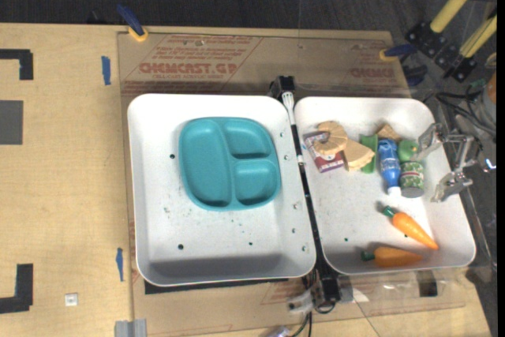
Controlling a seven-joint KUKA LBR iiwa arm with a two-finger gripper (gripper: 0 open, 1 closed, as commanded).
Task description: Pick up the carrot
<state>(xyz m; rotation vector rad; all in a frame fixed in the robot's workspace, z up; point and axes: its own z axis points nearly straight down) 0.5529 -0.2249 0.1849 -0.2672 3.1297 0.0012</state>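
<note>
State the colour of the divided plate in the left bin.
Teal, seen in the camera view: plate.

At the right edge of the frame we see the gripper [447, 162], its pale metal fingers [451, 184] pointing left and slightly down. We think the fingers stand spread apart with nothing between them, though their thin, shiny shapes are hard to read. Little of the arm behind it is visible.
</note>
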